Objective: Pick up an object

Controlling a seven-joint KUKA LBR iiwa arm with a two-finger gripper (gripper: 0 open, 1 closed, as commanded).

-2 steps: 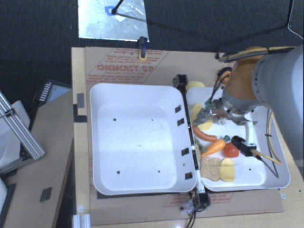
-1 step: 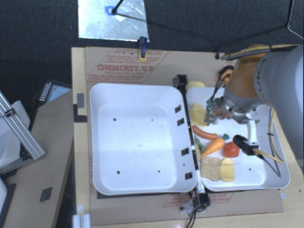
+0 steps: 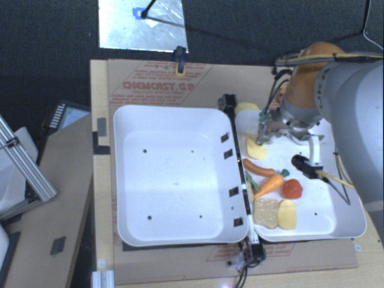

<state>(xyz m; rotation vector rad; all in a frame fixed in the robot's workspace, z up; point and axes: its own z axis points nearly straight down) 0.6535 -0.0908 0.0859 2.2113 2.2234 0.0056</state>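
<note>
From where I stand the arm (image 3: 342, 95) leans in over the right bin (image 3: 321, 216), and its gripper (image 3: 262, 138) points down at the bin's upper left part, right over the slice (image 3: 258, 151). Whether the gripper is open or closed I cannot tell, since the view is too small there. The slice is pale yellow, flat and roundish, a wedge with a soft edge. It lies on the white floor close to the wall shared with the left bin (image 3: 174, 179), its upper end under the gripper's tip. Just below it lies a red sausage (image 3: 259, 168), then a carrot (image 3: 270, 185) set aslant, with a tomato (image 3: 292, 188) beside the carrot's thick end. Nearer the front sit a tan cracker (image 3: 266, 213) and a yellow lemon (image 3: 287, 215), touching side by side. A pale yellow lump (image 3: 246, 108) rests at the bin's far corner, above the gripper.
</note>
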